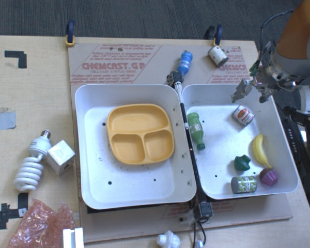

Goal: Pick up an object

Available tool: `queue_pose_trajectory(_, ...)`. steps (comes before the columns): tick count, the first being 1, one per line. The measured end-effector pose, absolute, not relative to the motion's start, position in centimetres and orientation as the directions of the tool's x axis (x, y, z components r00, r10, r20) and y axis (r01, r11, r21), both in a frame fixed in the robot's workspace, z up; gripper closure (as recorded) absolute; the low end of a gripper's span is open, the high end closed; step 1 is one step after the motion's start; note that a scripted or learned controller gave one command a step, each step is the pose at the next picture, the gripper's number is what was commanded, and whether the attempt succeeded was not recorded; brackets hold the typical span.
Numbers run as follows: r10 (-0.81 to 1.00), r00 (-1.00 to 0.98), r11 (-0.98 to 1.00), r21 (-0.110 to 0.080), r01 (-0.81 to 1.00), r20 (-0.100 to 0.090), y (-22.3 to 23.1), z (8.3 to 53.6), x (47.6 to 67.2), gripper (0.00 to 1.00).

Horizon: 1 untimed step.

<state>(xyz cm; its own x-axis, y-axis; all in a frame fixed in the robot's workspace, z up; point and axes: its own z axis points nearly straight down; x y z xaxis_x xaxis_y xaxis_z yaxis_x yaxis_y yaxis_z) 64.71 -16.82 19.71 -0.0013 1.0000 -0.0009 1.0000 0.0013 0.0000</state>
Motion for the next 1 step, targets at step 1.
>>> queue_pose_trajectory(1, 1.000, 0.002, -0.002, 0.000, 1.000, 0.000, -13.19, 9.24, 59.42, 0.00)
